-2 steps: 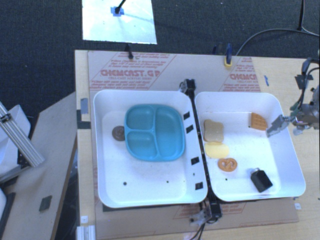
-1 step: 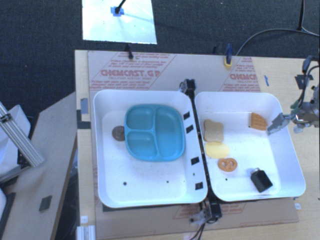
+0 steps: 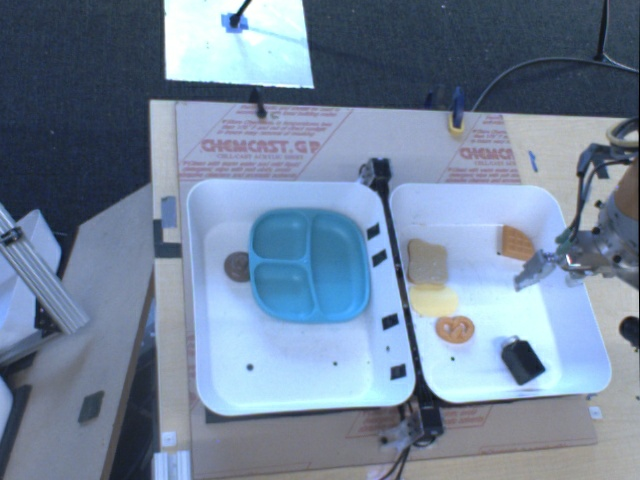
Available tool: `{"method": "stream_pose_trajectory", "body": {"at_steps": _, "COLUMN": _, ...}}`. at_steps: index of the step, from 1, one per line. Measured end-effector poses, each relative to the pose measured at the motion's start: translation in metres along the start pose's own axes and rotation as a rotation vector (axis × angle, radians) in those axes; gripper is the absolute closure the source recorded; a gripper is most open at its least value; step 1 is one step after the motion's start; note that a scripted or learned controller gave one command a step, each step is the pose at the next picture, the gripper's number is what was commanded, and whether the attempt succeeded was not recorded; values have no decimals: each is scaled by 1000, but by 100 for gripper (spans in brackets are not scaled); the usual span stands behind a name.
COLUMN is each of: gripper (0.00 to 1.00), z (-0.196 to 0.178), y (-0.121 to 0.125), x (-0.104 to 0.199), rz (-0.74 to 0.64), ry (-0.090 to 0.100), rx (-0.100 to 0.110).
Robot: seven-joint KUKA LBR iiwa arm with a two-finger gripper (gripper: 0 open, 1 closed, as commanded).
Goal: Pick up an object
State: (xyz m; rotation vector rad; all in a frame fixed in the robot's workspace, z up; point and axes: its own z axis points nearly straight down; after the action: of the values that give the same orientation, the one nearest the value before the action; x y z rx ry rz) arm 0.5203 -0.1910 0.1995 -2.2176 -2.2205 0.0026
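**Two white bins, food pieces on the right, arm at the edge**

Nearest the camera, a small black block (image 3: 522, 359) with a matte, boxy shape lies in the lower corner of the right bin (image 3: 575, 373), a shallow, glossy white tray with rounded corners. Just beyond it sits an orange pretzel (image 3: 455, 329), looped and flat, touching the edge of a pale yellow, smooth cheese slice (image 3: 434, 299). Above the cheese and touching it lies a tan slice of bread (image 3: 428, 262) with a rough, speckled face. Farther right, near the bin's far wall, a small orange waffle-like square (image 3: 517, 242) shows a gridded surface.

The gripper (image 3: 532, 272) hangs over the right bin's right side, grey and metallic, well apart from every piece; nothing shows between its fingers, and how wide they stand cannot be told.

In the left bin (image 3: 215, 368), a smooth turquoise plastic plate (image 3: 308, 265) with three compartments rests mid-bin, and a round brown disc (image 3: 237, 266) lies just beside its left rim.

Behind both bins lies a cardboard sheet (image 3: 300, 138) printed in red lettering.
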Motion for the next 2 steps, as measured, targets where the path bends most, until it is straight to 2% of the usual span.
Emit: {"method": "stream_pose_trajectory", "body": {"at_steps": 2, "gripper": 0, "z": 115, "y": -2, "x": 4, "rz": 1, "ry": 0, "rx": -1}}
